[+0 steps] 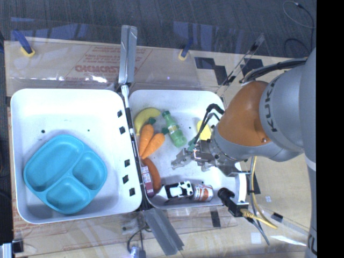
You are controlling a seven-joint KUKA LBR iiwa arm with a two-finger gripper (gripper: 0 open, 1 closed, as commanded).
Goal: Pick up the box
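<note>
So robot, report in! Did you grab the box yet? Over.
Gripper low in the right bin, nothing seen held. Box lies at the bin's near wall, not yet picked. Bottle and carrots nearby, not blocking.

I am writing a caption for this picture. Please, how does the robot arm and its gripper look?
The arm is thick, rounded and grey, with a glossy orange band above the wrist and dark lettering on the grey shell. The gripper is small, of bare metal parts. Black cables run along the arm; a yellow cable hangs below.
</note>
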